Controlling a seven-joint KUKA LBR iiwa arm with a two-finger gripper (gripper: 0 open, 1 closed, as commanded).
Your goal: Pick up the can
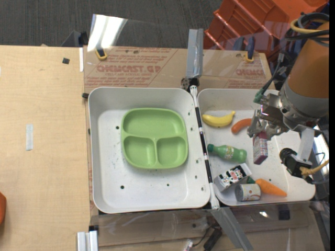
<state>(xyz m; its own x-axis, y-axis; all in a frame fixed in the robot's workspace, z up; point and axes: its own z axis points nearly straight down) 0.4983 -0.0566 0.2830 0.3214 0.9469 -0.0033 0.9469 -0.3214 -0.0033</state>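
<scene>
From above, the table carries two shallow white bins side by side. The left bin holds a green divided plate lying flat near its middle. The right bin holds the clutter: a banana near the far left corner, an orange pepper-like piece just beside it, a green bottle on its side below them, a small black-and-white box nearer the front, and a carrot along the front edge. The can lies on its side at the front of the right bin, just beside the small box and touching or nearly touching the carrot's thick end. The arm reaches in from the right, and its claw hangs over the middle of the right bin, well apart from the can. A pinkish carton sits upright directly under the claw; whether the claw is apart, together or clamped on that carton cannot be told from this angle.
</scene>
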